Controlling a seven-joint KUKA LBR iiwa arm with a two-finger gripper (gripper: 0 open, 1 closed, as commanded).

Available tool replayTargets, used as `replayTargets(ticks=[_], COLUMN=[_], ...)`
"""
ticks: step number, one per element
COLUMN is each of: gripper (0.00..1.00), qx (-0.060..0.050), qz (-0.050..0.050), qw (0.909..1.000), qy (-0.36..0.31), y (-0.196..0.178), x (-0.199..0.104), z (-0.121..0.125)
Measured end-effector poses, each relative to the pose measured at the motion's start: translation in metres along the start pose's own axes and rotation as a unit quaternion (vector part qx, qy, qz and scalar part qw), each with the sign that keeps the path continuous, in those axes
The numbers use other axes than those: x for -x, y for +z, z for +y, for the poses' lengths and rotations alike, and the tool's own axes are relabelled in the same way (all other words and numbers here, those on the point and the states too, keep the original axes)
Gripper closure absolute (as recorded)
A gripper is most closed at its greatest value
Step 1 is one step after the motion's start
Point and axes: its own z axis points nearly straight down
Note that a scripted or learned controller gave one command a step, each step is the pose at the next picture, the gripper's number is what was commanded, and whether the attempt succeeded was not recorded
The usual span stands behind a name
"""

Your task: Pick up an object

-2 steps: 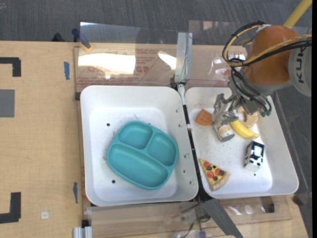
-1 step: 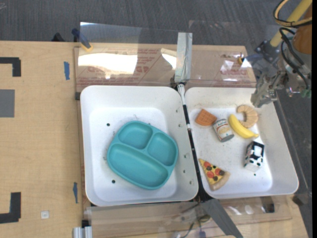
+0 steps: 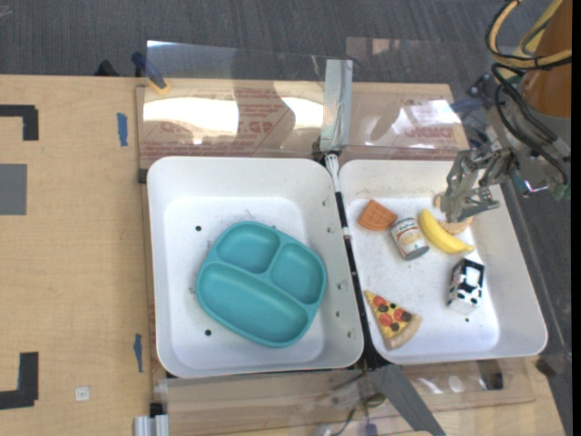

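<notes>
Nothing is lifted yet. The gripper [image 3: 461,203] hangs just over the banana [image 3: 442,232]; whether its fingers are apart, I cannot tell.

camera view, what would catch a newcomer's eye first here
The big teal plate in the left bin stands out most. Next come the toy foods in the right bin: a banana, a can, a pizza slice. The end effector hangs over that bin's far side, by the banana.
</notes>
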Motion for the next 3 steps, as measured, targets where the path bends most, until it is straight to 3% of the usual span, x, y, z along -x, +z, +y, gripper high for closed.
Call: replayTargets(ticks=[1, 2, 3], gripper=[1.00, 1.00, 1.00], qx=[-0.002, -0.001, -0.001], qz=[-0.001, 0.003, 0.003], qw=[0.9929, 0.9712, 0.9391], qy=[0.119, 0.238, 0.344], y=[-0.048, 0.000, 0.016], x=[-0.002, -0.034, -0.086], z=[-0.054, -0.077, -0.103])
